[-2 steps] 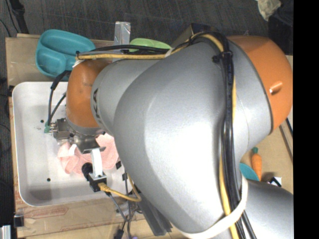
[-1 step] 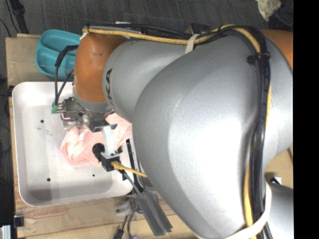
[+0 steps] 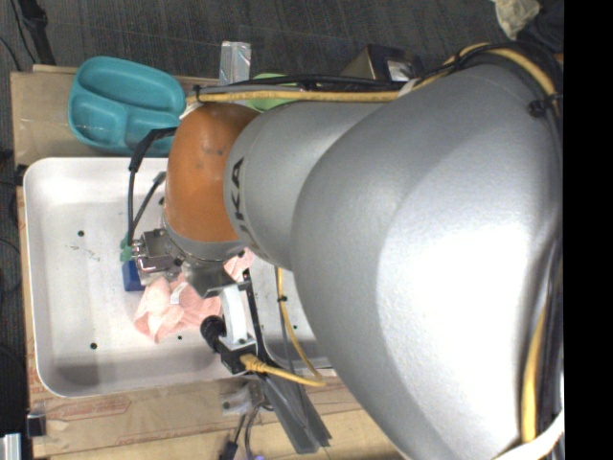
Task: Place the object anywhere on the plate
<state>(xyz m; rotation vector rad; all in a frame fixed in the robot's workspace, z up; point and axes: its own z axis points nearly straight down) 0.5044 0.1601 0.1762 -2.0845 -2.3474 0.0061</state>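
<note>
The grey arm with its orange band reaches down into the left white bin. The gripper sits low over a crumpled pink object lying on the bin floor, and the wrist hides the fingers. A small blue piece shows right beside the gripper's left side. Whether the gripper touches the pink object cannot be made out.
A teal plastic object rests on the bench just beyond the bin's far left corner. The arm's bulk covers the right bin and most of the bench. Cables hang near the bin's front edge.
</note>
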